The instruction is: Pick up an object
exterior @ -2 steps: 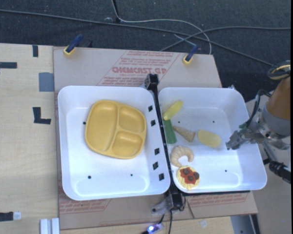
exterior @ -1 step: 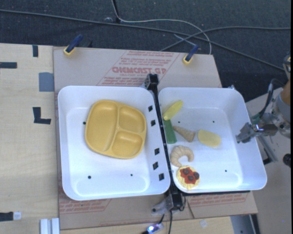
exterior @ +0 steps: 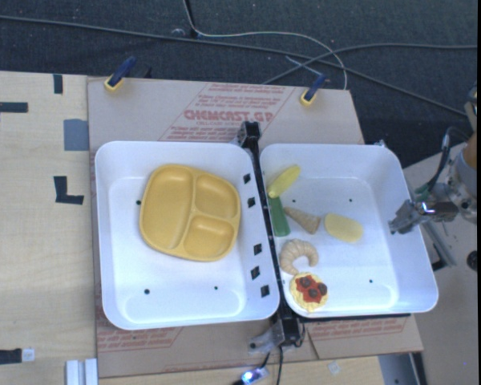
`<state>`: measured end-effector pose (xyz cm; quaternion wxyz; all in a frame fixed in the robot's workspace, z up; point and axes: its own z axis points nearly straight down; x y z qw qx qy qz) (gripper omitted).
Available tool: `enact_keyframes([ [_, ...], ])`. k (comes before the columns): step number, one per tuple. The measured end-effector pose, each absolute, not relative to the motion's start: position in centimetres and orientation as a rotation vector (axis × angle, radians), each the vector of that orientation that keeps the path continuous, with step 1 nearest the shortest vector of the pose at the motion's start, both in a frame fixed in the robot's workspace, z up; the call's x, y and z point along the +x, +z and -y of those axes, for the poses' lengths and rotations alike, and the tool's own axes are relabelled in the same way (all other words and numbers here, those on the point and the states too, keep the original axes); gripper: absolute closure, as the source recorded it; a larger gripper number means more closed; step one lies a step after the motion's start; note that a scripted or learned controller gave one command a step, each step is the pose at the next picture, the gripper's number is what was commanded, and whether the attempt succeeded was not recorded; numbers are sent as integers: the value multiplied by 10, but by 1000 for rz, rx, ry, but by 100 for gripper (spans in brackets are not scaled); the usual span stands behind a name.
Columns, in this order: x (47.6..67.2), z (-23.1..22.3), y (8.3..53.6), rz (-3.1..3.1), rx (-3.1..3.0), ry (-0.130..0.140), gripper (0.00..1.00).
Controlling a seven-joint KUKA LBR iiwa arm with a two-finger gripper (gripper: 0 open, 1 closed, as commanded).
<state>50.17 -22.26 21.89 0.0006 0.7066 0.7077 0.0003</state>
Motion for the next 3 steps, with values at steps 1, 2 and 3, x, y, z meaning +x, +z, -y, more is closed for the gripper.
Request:
enact_keyframes([
  [1, 519, 173, 209, -2227, 2217, -1, 100],
  [2, 550, 118, 214, -2231, 2213, 2, 100],
  [3, 571, 68, 226, -2230, 2214, 2, 100],
])
